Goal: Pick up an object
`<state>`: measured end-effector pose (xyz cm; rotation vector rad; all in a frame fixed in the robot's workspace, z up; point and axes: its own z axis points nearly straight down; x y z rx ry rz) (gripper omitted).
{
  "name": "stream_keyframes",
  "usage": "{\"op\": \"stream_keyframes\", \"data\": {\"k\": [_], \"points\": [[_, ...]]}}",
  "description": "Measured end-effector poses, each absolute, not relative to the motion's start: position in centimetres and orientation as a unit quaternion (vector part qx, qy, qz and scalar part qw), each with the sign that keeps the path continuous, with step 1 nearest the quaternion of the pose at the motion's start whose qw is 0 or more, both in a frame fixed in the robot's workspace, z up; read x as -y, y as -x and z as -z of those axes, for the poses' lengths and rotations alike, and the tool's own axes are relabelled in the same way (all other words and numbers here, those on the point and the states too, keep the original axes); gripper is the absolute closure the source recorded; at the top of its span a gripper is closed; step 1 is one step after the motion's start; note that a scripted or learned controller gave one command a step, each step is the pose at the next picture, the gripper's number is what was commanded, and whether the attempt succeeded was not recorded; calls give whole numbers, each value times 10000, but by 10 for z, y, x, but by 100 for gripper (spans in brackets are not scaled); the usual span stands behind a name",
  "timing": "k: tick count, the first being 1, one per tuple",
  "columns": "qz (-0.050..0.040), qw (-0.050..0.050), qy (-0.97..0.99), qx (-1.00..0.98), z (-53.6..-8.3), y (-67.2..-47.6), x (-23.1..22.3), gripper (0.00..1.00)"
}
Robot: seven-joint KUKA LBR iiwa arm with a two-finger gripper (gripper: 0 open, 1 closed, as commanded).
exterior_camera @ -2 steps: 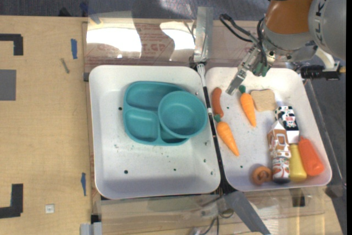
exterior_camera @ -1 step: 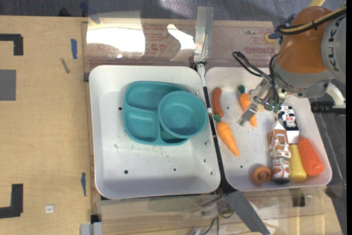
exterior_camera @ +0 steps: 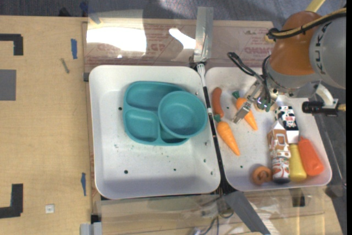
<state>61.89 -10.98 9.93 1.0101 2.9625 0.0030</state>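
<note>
Orange toy carrot (exterior_camera: 248, 116) with green top, right bin (exterior_camera: 322, 176), end effector (exterior_camera: 246, 107) fingers parted around it

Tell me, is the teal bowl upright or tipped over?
Upright: the bowl shows its open inside to the camera, sitting on the teal tray in the left bin.

"KU" in black on the grey arm (exterior_camera: 330, 55), rest cut off

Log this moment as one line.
arm: over right bin | gripper: low among carrots, beside small carrot | grasp: none seen | left bin: teal bowl on tray
</note>
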Motion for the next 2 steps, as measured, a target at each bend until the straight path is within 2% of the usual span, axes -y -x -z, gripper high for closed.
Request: {"op": "stream_keyframes", "data": {"k": [1, 2], "points": [[-12, 69, -3220, -9467, -109, -620, 109, 100], [-42, 70, -2915, -9565, -192, -663, 8, 100]]}}
